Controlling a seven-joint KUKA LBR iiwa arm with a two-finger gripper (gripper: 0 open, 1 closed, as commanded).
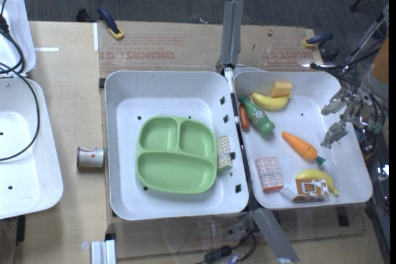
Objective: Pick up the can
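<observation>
The can [91,158] is small and silver with a reddish label. It lies on its side on the wooden bench, just outside the left wall of the left bin [117,151]. My gripper [325,127] hangs over the right side of the right bin [356,164], far from the can. Its fingers are open, with nothing between them. The carrot [300,146] lies just left of the fingertips.
A green divided plate [177,154] fills the middle of the left bin, with a small packet [223,152] at its right edge. The right bin holds a banana [270,101], a yellow block [282,89], a green bottle [258,116], a pink carton [268,172] and a second banana on a box [314,184].
</observation>
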